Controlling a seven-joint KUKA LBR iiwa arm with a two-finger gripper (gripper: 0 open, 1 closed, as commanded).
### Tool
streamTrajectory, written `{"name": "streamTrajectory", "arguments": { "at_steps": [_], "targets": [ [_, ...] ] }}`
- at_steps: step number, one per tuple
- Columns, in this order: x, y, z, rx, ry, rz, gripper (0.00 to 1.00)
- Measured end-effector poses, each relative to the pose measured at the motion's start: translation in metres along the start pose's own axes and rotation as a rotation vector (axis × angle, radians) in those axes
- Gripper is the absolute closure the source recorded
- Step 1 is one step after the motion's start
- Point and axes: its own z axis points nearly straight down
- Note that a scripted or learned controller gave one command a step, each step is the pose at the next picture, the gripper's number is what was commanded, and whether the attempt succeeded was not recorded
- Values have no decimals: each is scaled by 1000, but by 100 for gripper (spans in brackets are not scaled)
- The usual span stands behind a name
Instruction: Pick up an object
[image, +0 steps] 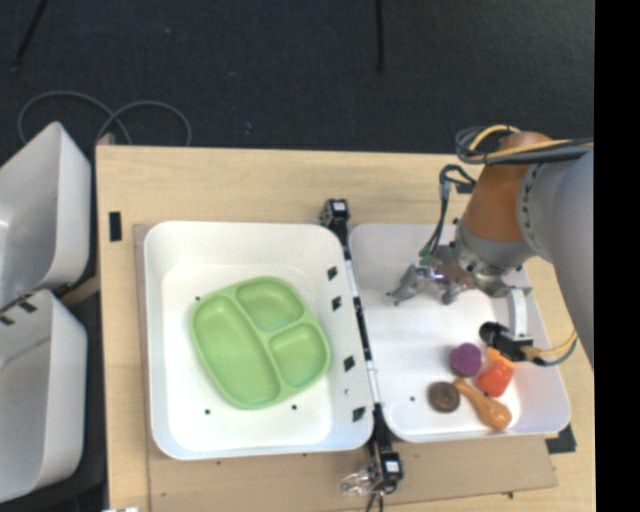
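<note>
Two shallow white bins sat side by side on a pale wooden table (230, 185). The left bin (150, 330) carried a green plate (260, 342) with three compartments, lying flat near its middle. The arm (500, 205) reached in from the right over the right bin (415, 345), and its bulk hid that bin's far right corner and part of its right wall. The hand (426, 294) hung over the far half of the right bin. Its two grey fingers (402, 291) appeared spread, with bare white floor showing between them, though the tips were small and blurred and I could not tell whether they touched the floor. The things to pick lay clustered in the near right part of that bin, well apart from the hand. A purple ball (465, 357) lay just beside an orange-red piece (495, 377) whose shape was too soft to make out. A brown round piece (444, 397) lay nearer the front edge. A tan elongated piece (485, 405) ran from beside the brown one toward the front right corner, touching or nearly touching the orange-red piece. Whether the brown and tan pieces were joined or separate could not be told. At the left edge, two white rounded shapes (40, 210) were cut off by the frame.
</note>
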Motion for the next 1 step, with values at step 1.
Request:
{"name": "streamTrajectory", "arguments": {
  "at_steps": [1],
  "targets": [
    [-1,1,-14,-6,-1,3,100]
  ]
}}
